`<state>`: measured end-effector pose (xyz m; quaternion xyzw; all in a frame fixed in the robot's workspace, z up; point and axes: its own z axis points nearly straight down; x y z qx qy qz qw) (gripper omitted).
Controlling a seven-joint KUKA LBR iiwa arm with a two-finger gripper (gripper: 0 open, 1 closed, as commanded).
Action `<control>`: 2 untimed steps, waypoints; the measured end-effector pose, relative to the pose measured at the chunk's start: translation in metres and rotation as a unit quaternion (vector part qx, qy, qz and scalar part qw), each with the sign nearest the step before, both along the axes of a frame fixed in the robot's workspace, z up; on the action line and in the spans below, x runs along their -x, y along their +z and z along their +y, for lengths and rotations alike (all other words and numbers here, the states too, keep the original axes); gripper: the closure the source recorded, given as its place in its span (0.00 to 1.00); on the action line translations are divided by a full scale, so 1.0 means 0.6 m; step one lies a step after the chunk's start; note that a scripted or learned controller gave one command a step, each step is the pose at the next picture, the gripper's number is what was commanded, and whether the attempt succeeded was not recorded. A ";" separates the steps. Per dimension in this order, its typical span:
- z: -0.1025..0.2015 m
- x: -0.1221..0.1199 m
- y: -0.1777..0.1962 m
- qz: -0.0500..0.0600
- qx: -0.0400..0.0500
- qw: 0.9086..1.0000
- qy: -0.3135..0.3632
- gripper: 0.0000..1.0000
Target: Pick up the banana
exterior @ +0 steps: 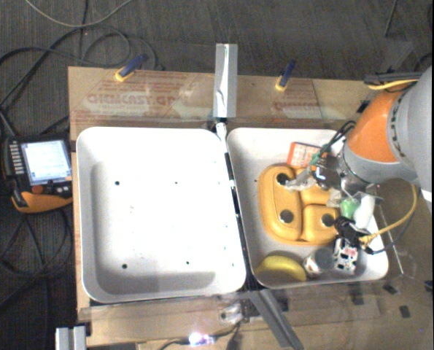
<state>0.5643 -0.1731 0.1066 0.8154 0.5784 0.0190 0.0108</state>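
Faint reddish printed lettering runs across the brown cardboard sheet [147, 97] on the far side of the bins, but it is too blurred to read. The screen of the handheld controller [40, 165] at far left shows nothing legible.

We see a smooth yellow banana [281, 267] beside a shiny orange plastic toy [295, 204], in a smooth white plastic bin [249, 195].
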 end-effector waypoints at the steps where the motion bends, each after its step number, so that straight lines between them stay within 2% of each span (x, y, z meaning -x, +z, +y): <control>1: 0.023 -0.064 0.082 0.024 0.004 1.000 -0.003 0.00; 2: 0.066 -0.021 0.015 0.011 0.007 0.998 0.058 0.00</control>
